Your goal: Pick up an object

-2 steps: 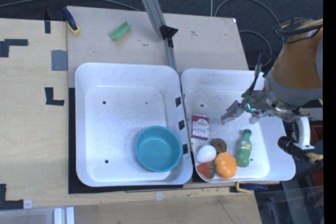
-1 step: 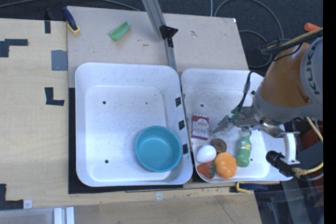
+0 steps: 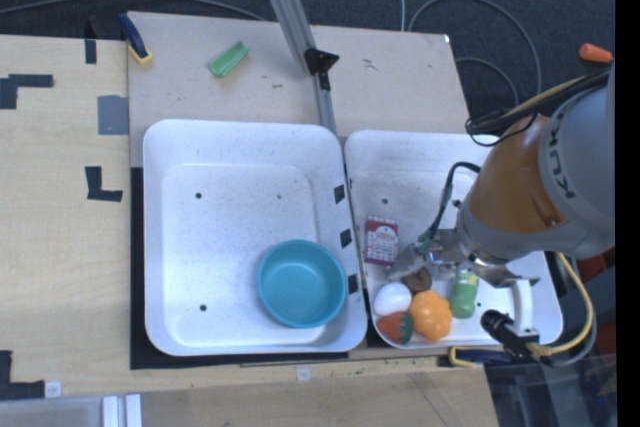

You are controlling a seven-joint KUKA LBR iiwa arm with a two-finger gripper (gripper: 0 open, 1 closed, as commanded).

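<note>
The end effector [image 3: 425,265] hangs low over the near end of the right bin [image 3: 400,155]; whether it is released or clenched, I cannot tell. The pile lies just nearward of it: a white egg [image 3: 392,298], an orange [image 3: 431,314] and a green bottle [image 3: 463,295], standing upright to its right. A red packet [image 3: 381,240] sits just left. The left bin [image 3: 200,165] holds a blue bowl [image 3: 301,283].

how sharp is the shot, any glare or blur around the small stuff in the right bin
Camera view: even, soft light, no strong glare on the white bins; the image is slightly soft overall, so the red packet label is unreadable; the arm shades the items beneath it.
</note>
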